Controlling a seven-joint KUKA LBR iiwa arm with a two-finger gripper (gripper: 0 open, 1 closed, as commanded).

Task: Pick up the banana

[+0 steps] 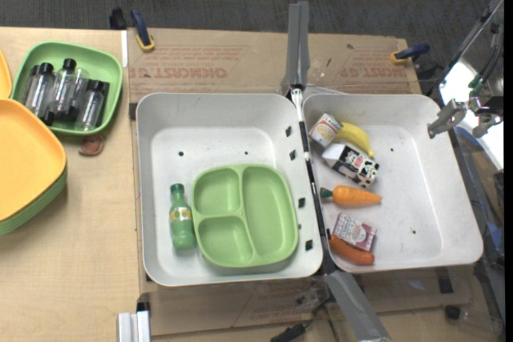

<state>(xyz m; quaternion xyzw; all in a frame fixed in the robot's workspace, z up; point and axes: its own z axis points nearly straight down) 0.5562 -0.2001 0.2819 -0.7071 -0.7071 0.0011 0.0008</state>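
In the right-hand white bin [417, 172], the banana [357, 137] is lying near the far-left corner, its near side touching a black-and-white carton [351, 162] and its left end just beside a small tan packet [325, 127]; this crowding is likely leaving only the banana's far side free for a grasp. Nearer the camera than the banana, a carrot [356, 195], a pink carton [353, 232] and an orange-red item [351, 251] are lying along the bin's left wall. Well to the banana's right, beyond the bin's rim, the gripper [446, 118] is hanging clear of everything; whether it is apart or together cannot be told.
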